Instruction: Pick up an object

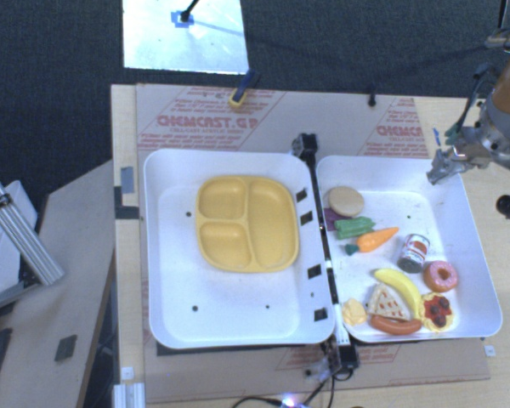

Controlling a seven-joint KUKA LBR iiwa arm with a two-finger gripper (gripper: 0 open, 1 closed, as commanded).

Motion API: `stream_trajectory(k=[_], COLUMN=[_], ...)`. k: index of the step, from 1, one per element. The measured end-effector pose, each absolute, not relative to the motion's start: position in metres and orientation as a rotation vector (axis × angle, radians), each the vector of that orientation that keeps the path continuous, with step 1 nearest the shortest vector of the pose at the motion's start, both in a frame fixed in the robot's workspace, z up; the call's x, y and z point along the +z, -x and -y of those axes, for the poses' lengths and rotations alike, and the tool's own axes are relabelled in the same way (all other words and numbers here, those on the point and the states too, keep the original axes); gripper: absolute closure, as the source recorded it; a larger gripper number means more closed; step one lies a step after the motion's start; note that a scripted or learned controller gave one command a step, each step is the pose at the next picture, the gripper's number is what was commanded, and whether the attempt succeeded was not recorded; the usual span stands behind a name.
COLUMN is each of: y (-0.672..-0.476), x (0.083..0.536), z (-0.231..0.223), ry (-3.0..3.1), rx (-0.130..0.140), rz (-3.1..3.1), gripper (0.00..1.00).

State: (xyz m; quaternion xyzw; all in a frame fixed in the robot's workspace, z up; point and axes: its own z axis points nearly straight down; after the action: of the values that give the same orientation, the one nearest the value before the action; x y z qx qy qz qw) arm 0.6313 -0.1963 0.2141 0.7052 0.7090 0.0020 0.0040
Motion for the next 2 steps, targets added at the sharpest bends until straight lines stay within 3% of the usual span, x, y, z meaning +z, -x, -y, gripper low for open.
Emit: stream_trajectory(k=[1,2], y=[-0.632,-0.647], x=[0.226,0.217], z=[0.196,0.140], ry=[-2.212,-2.210], rx=[0.004,0.005], rz=[-2.225,-2.232], gripper=[1.00,1.00])
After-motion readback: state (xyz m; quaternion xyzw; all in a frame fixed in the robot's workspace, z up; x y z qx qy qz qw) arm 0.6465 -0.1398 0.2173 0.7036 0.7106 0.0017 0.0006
